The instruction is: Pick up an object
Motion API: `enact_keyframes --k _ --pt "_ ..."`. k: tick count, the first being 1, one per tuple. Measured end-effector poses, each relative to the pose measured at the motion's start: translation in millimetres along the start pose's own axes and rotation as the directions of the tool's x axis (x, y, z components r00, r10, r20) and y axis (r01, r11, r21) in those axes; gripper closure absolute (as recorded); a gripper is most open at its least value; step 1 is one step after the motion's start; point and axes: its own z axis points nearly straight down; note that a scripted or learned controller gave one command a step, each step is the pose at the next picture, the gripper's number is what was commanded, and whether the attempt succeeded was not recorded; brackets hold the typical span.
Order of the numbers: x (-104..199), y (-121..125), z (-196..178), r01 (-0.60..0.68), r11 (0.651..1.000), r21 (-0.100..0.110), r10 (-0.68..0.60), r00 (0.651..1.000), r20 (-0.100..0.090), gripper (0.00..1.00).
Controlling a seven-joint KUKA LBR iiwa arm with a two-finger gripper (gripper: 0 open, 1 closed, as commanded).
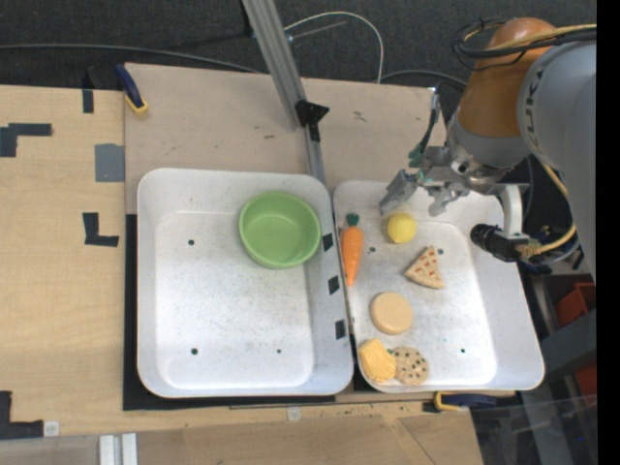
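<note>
Table [58, 260] spans the frame, light wood, w/ a paler board on top under both bins. Arm [542, 85] comes in at upper right, grey w/ an orange band above the wrist.

Left bin [194, 356], center-left of frame, white & shallow; green bowl [279, 228] sits upright in its upper right part. Right bin [494, 356], just beside it at center-right, holds the small stuff. A slanted metal pole [271, 37] runs from top center down to the seam btw the bins.

Pincer [422, 194] hangs over the upper edge of the right bin, fingers spread wide apart, nothing btw them. One finger sits to the upper left of the yellow ball, the other to its upper right.

Items in right bin:
- carrot [351, 252], along the bin's left wall, green tip up
- round tan disc [391, 313], mid-bin, lying flat
- pizza slice [425, 268], right of the carrot, below & right of the ball
- yellow ball [401, 228], near top of bin, just below the pincer, apart from the fingers
- corn piece [377, 361], bottom left corner of bin
- cookie [411, 364], touching the corn's right side
</note>
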Motion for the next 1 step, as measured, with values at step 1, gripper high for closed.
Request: enact_keyframes --k 1 --pt "-0.1 0.0 0.0 0.0 1.0 0.0 0.0 1.0 0.0 0.0"
